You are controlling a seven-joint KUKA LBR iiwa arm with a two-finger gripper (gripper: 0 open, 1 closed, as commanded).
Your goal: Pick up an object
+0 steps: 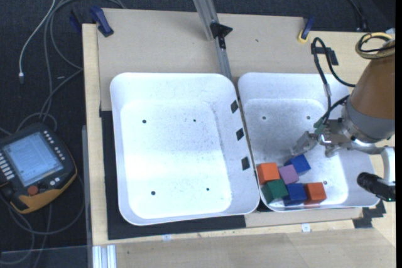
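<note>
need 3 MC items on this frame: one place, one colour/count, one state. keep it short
1. Where do the blocks lie?
A. Near corner of the right bin
B. Middle of the left bin
C. On the bare bench

2. How many orange blocks are there?
A. None
B. Two
C. Four

3. How does the gripper stand to the blocks?
A. Lifted high with a green block between its fingers
B. Low in the right bin, just beyond the blue block
C. Over the left bin

Key: 1 A, the blocks cluster against the near rim of the right bin. 2 B, one orange block at the cluster's left and another at its right. 3 B, the gripper is down inside the right bin next to the upper blue block, nothing seen held.
</note>
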